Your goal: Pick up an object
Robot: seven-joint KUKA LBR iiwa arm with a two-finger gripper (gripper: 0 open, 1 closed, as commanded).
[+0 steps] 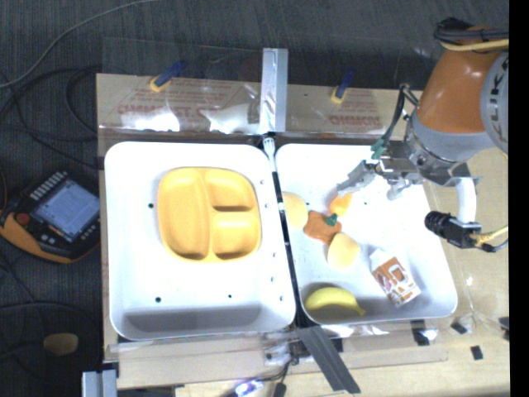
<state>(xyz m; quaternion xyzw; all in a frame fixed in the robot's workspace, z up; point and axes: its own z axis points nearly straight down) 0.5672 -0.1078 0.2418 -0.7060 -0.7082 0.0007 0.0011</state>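
The small carton [393, 278] in the right bin [430, 230] carries an orange and white printed label; its writing is too small to read. The film sheets taped along the far edge of the bench [198, 106] bear faint reddish print, also illegible. The handheld pendant [59, 212] on the dark carpet [50, 56] at left shows a lit screen with no readable text. The gripper [376, 179] hangs over the right bin's far half, its 2 fingers spread apart with nothing between them. Below it lie the pickable items: an orange toy carrot [322, 223], a pale yellow round piece [344, 251], another pale piece [293, 209] against the divider, and a yellow banana-like fruit [333, 302] at the near wall. The left bin [132, 304] holds 1 yellow sectioned tray [208, 213].
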